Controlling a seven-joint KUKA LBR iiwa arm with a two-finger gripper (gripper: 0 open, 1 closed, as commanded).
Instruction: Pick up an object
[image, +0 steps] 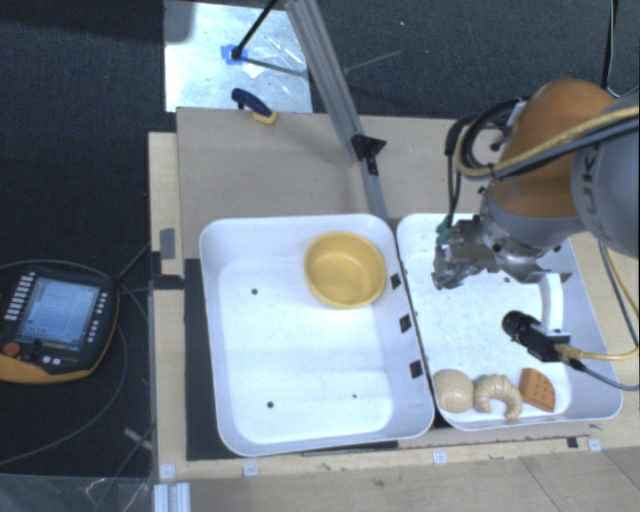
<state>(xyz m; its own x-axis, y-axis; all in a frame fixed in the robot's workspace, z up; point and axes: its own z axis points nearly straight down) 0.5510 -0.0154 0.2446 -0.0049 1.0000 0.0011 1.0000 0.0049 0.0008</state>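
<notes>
Closest to the lens: grey arm (555, 160) with orange band, high over the bench. Reaches in from the right and hangs over the far part of the right bin (600, 405). At its end, dark gripper (452, 264), over that bin's far left corner, just beside the wall shared with the left bin (225, 400). Cannot tell from this angle whether open or closed.

Lined up along the right bin's near wall, three bits of food: pale bread roll (453, 390) at the left, croissant (498, 394) in the middle, touching or nearly touching the roll, and brown waffle piece (537, 389) at the right, just beside the croissant. Lie well apart from the gripper, toward the near edge, with bare white floor between.

Across the shared wall, in the left bin's far right corner: yellow bowl (345, 268), upright, mouth up. Sits to the left of the gripper at about the same depth, near it but apart, in the other bin.

Off the bench at the far left, on dark floor: control pad (55, 320) with lit screen and orange rim.
</notes>
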